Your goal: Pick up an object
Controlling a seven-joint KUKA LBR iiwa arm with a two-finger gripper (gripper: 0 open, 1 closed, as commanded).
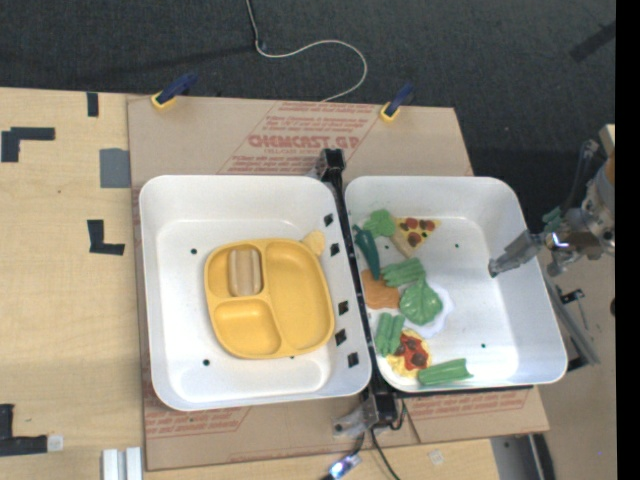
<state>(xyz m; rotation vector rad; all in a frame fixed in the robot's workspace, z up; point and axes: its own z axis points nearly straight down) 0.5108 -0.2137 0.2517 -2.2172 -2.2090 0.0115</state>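
We see little of the arm: it enters at the right edge of the view and is cut off there, so that the wrist shows as a tangle of grey and dark parts with a teal fleck. The gripper (pixel 505 261) pokes out as a grey prong over the right rim of the right bin (pixel 500 203); we cannot tell how its tip stands, and we see nothing carried by it. It hangs over bare white floor, well apart from the toys.

The toys lie heaped along the left side of the right bin, overlapping so that some are hard to name. We make out a pizza slice (pixel 414 231) near the top, a leafy green piece (pixel 421 303) in the middle, an orange piece (pixel 378 292) partly under the greens, a second pizza-like piece (pixel 408 352) lower down, and a green pod (pixel 443 372) near the bottom rim.

In the left bin (pixel 160 268) sits a yellow divided tray (pixel 290 313) with a tan block (pixel 244 270) in its upper left compartment.
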